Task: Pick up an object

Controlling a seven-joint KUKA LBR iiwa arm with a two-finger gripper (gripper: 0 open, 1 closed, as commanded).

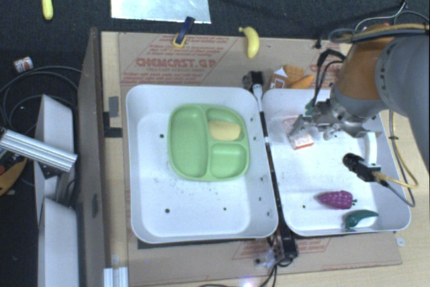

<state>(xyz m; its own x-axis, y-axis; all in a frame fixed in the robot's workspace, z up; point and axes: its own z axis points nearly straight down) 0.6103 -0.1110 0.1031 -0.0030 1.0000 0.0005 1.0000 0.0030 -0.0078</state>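
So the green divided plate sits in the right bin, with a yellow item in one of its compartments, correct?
Not quite. The camera view shows the green divided plate in the left bin, not the right. The yellow item does lie in one of its compartments.

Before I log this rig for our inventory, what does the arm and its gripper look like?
The arm is a thick, rounded grey body with an orange band above the wrist. Thin dark cables loop along the band. The gripper is a small grey metallic assembly at the arm's end, over the right white bin.
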